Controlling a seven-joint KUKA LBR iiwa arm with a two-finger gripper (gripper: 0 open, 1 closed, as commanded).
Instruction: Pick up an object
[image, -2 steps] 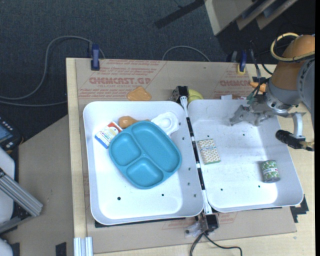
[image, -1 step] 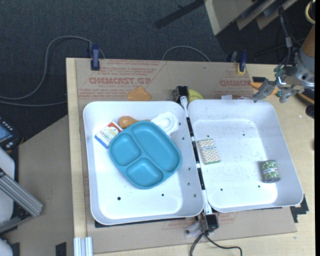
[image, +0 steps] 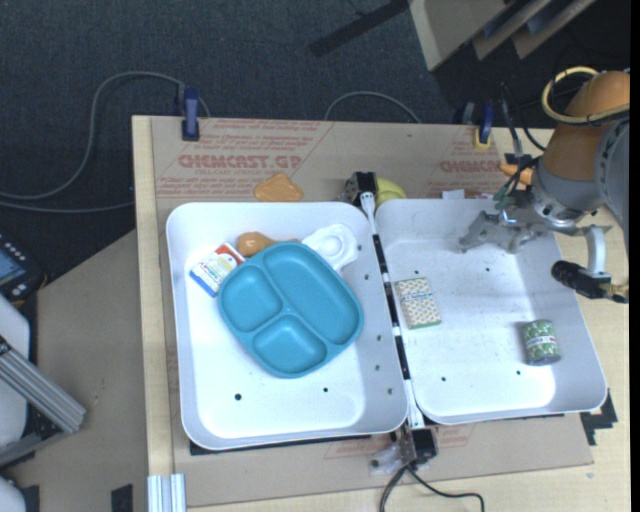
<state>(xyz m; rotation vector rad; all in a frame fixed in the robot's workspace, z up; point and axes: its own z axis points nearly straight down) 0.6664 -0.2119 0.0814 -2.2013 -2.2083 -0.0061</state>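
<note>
My gripper (image: 494, 238) hangs over the far part of the right bin (image: 470, 395), open, with nothing between its fingers. In that bin lie a small patterned packet (image: 417, 302) near the left wall and a green can (image: 541, 342) on its side near the right wall. The packet is well to the front left of the gripper and the can to its front right. The left bin (image: 200, 390) holds a blue divided plate (image: 290, 308), a white cup (image: 333, 243), an orange piece (image: 255, 243) and a small white carton (image: 215, 270).
An orange item (image: 278, 187) and a yellow-green item (image: 388, 190) lie on the bench behind the bins. Blue clamps (image: 190, 110) (image: 484, 125) grip the bench's far edge. The arm's grey wrist (image: 575, 170) stands over the right bin's far right corner.
</note>
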